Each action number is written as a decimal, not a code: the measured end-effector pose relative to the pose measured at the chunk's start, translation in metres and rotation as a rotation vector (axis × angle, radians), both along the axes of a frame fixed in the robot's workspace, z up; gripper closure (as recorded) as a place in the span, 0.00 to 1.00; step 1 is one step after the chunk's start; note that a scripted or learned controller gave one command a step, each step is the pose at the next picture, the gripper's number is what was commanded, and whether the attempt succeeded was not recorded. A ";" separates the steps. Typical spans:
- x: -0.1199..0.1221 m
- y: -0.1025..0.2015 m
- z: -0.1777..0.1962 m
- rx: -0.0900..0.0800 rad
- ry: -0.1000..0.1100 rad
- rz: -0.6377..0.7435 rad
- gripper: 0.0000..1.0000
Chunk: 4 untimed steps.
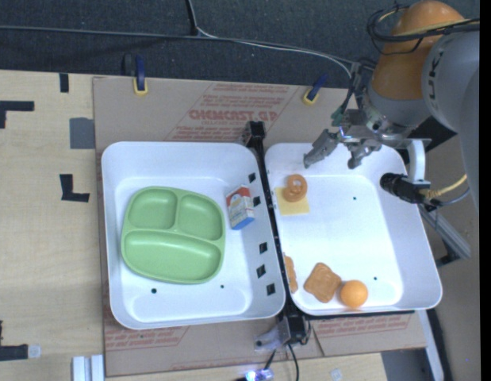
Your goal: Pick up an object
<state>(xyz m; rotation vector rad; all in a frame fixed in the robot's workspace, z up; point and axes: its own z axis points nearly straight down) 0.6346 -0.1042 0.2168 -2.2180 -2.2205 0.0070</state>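
My gripper [335, 158] hangs open over the far edge of the right bin [404, 236], its two fingers spread with nothing between them. Just below and left of it lie a small orange ring-shaped piece [296, 186] and a yellow square slice [293, 204], touching each other. At the bin's near side sit a brown waffle-like piece [321, 282] and an orange ball [354, 294]. Another orange-brown bit [289, 273] leans against the bin's left wall.
The left bin [142, 161] holds a green divided plate [174, 234] and a small carton [239, 207] by its right wall. A black divider [265, 213] runs between the bins. A black connector [397, 186] juts over the right bin's far right.
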 end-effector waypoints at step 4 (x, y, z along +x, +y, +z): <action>-0.005 0.001 -0.050 0.001 -0.009 0.000 1.00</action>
